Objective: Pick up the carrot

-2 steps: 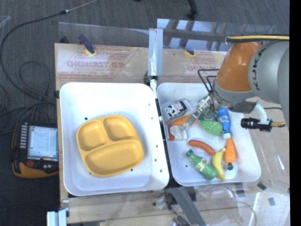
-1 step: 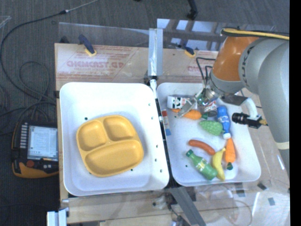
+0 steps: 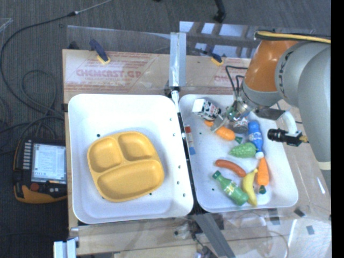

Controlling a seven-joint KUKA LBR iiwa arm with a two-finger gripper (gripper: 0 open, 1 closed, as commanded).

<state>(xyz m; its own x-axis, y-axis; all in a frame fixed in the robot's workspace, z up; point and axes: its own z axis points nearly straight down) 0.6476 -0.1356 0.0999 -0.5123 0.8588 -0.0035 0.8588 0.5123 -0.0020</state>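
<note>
Orange is the trouble here: in the camera view we see the carrot (image 3: 262, 172) near the right wall of the right bin (image 3: 285, 198), green top pointing up toward the blue bottle (image 3: 255, 135), touching the banana (image 3: 249, 186). The jaws (image 3: 235, 113) sit well apart from it, at the bin's upper part, just above a small orange piece (image 3: 226, 133); whether they are open or closed we cannot tell. We judge the main risk to be a grasp on that similar-coloured piece instead. A descent on the carrot could also nudge the banana or catch the bin wall. The yellow divided plate (image 3: 126, 165) lies in the left bin (image 3: 80, 198). Red lettering on the board (image 3: 118, 74) behind is too faint to read.
</note>
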